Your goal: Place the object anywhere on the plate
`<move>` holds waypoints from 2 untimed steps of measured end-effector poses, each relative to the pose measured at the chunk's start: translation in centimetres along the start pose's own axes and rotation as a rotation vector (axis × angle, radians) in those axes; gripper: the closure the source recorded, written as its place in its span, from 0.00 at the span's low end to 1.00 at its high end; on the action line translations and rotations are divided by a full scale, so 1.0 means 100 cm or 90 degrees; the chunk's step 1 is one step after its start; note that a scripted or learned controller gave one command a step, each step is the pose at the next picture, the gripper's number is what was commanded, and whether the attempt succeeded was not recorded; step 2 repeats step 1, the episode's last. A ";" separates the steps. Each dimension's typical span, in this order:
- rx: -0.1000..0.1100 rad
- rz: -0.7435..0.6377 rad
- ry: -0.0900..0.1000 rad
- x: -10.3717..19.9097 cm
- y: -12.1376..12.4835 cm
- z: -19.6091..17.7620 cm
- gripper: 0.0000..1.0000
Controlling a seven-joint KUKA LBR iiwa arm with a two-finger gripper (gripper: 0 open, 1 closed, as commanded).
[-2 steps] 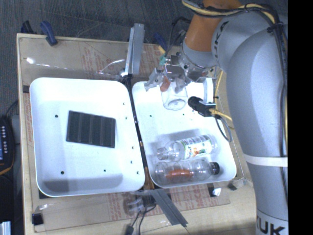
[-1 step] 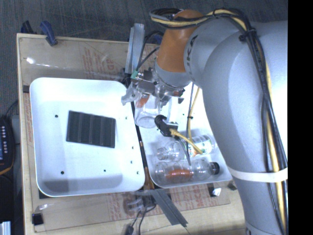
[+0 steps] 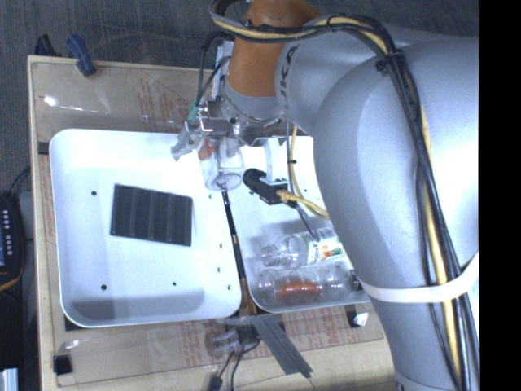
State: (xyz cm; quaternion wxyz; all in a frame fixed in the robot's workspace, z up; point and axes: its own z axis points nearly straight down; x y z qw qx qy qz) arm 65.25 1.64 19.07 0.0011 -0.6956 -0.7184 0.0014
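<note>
Bottle (image 3: pixel 225 172) | clear, held in tool (image 3: pixel 218 168) | over bins' shared edge

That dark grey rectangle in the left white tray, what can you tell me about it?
The dark grey plate is a flat rectangle, matte, with faint lines splitting it into several parallel strips. It lies flat on the floor of the left bin, roughly in the middle and turned slightly askew to the walls. Nothing rests on it, and it touches only the bin floor. The gripper is up near the bin's far right corner, apart from it.
</note>
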 end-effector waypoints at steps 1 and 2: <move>0.003 -0.150 0.000 0.055 -0.069 0.001 0.00; 0.003 -0.150 0.000 0.055 -0.069 0.001 0.00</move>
